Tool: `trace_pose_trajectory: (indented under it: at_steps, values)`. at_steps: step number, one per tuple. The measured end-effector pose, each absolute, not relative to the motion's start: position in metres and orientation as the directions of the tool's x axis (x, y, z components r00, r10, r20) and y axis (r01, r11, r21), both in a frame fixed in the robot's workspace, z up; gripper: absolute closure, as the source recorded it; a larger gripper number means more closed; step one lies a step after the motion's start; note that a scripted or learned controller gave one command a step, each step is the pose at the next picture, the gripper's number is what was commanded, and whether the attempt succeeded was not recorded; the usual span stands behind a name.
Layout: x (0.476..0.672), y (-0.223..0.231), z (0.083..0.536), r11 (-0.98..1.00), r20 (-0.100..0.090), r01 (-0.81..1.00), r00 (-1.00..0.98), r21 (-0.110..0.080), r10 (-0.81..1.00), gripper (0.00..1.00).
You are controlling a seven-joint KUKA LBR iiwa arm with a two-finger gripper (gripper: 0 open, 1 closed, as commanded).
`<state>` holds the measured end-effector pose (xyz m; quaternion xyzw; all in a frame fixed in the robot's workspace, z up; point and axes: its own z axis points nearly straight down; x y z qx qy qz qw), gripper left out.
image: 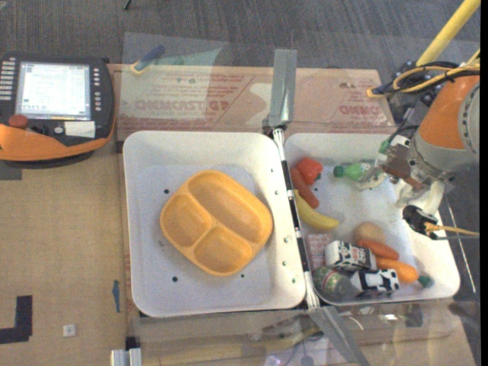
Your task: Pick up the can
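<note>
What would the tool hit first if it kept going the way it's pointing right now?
The tool points toward the view's left, over the right bin. First in that line is probably the green object beside it, then the red pepper. Height is unclear, so it might pass above them.

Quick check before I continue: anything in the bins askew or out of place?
The can lies on its side in the right bin's near-left corner, crowded by a black-and-white toy cow. The orange divided plate sits skewed in the left bin.

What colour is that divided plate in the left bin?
Orange-yellow divided plate, seen plainly in the camera view.
</note>
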<state>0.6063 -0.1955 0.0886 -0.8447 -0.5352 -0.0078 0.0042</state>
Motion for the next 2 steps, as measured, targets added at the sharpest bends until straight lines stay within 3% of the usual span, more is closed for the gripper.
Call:
trace_pose_trajectory:
  at_steps: [1,2]
  values:
    - [0.6542,-0.1991,0.1020,-0.488,-0.012,0.870,0.488,-0.071,0.873,0.00]
    - [0.6560,-0.2025,0.1097,-0.489,-0.010,0.870,0.489,-0.063,0.872,0.00]
